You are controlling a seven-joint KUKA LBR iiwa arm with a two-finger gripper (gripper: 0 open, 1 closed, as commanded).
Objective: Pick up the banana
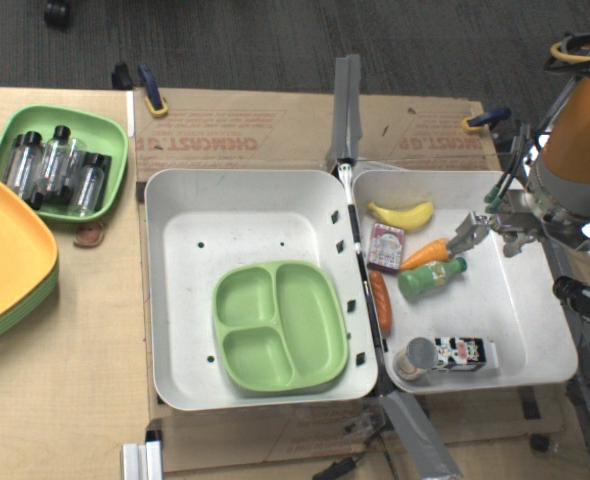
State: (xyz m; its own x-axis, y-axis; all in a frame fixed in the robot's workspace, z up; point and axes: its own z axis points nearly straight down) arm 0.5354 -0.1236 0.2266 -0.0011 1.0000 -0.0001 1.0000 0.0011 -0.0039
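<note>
1. Worktop (95, 298) at far left carries an orange plate stack (10, 258) and a green tray of bottles (60, 168); ignore them.
2. Left bin (175, 268) holds a green divided plate (278, 325).
3. Banana (401, 213) lies at the back of the right bin (520, 308), beside a small pink box (386, 245). Expect it light, soft, curved; pinch mid-body across the width.
4. End effector (472, 231) hovers right of the banana, holding nothing; I can't tell you whether it's parted or closed.

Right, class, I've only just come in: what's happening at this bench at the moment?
A robot arm reaches in over the right bin, its gripper hovering just right of the carrot and green bottle. The banana it should pick up lies untouched at the back of that bin. The left bin holds a green divided plate.
</note>
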